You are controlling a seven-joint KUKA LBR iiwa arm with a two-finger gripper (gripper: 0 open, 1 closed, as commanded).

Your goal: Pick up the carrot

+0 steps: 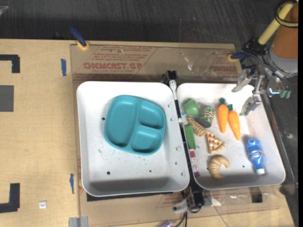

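Since nothing sits between the jaws, the task looks to be at its approach stage, the grasp not yet begun. Nearest the camera in the right bin (279, 171) lie a croissant (218, 165) and a blue bottle (254, 155), with a pizza slice (214, 142) just above the croissant. Farther back are two carrots side by side, almost touching: carrot (222, 117) on the left and a second carrot (234, 123), both orange, tapered, green tufts pointing away, tips toward the camera. Beyond them, at the bin's far right corner, the gripper (251, 92) hangs with its jaws spread, near the second carrot's top but apart from it. The next move, I judge, calls for shifting left and nearer, lowering astride one carrot across its width without catching its neighbour. The left bin (90, 126) holds a teal tray (135, 123).
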